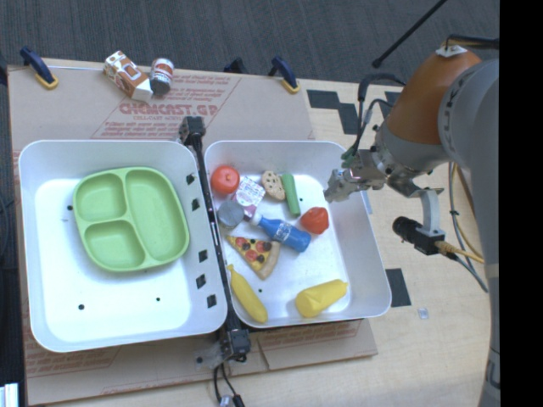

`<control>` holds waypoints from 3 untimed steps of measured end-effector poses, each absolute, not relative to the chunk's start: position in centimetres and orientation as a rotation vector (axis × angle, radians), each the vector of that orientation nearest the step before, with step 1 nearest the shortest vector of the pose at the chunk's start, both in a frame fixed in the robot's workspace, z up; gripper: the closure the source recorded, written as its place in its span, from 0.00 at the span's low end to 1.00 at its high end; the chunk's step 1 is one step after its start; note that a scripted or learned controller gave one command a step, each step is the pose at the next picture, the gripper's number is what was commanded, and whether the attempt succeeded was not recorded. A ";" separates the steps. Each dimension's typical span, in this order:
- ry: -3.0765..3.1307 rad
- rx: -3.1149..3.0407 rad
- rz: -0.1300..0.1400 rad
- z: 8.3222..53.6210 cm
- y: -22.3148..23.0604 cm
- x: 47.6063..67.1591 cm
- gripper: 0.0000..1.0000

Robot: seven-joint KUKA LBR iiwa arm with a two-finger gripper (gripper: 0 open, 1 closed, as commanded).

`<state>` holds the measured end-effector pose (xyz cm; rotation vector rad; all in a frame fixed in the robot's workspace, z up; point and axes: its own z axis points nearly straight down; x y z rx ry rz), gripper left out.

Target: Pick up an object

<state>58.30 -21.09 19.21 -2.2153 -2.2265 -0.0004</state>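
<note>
— Grey and orange, that is the robot arm (pixel 441 100). Where is its gripper (pixel 339 185)?

— Up over the right edge of the right white bin (pixel 365 244). I cannot tell its state; it holds no toy.

— What is in that bin?

— A red tomato toy (pixel 315 220) just under the gripper, a blue bottle (pixel 284 233), a pizza slice (pixel 257 253), a yellow banana (pixel 247 296), a yellow corn piece (pixel 321 297) and a green stick (pixel 291 192).

— And the left white bin (pixel 51 312)?

— A green plate with three parts (pixel 130 218).
</note>
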 end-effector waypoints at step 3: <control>-2.234 -2.224 -0.013 10.9 -21.1 54.5 0.00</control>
